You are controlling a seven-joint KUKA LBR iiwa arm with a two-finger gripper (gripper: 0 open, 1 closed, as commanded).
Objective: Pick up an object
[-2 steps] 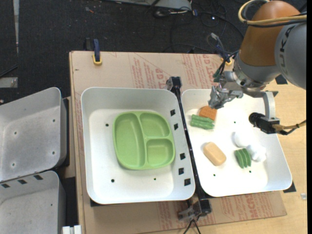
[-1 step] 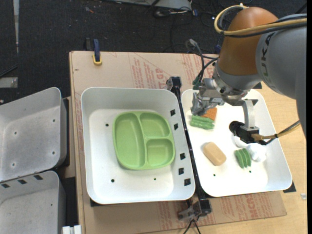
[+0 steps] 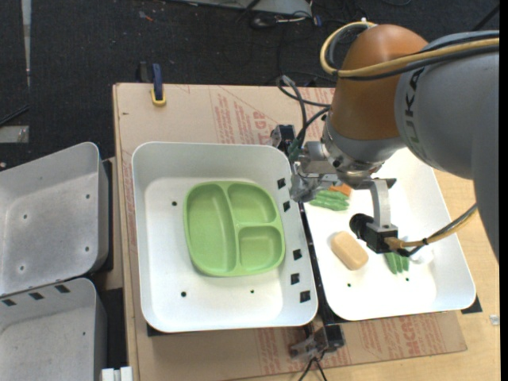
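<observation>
Block [image 3: 349, 251], beige, lies mid right bin [image 3: 397, 300], lower right of frame; looks light, maybe soft, so you pinch across its short sides. Tool [image 3: 308, 182] hangs up-left of it by a green pod [image 3: 329, 201]; spread or pressed together, can't tell. Green piece [image 3: 397, 262] just right of block may crowd you.

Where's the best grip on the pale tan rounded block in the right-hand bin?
Probably take the pale tan rounded block across its narrow middle, straight from above. It lies flat in the right white bin, long axis slanting upper-left to lower-right, so close across the other diagonal. Its lower-left flank has bare floor; a green piece lies close on its right.
</observation>
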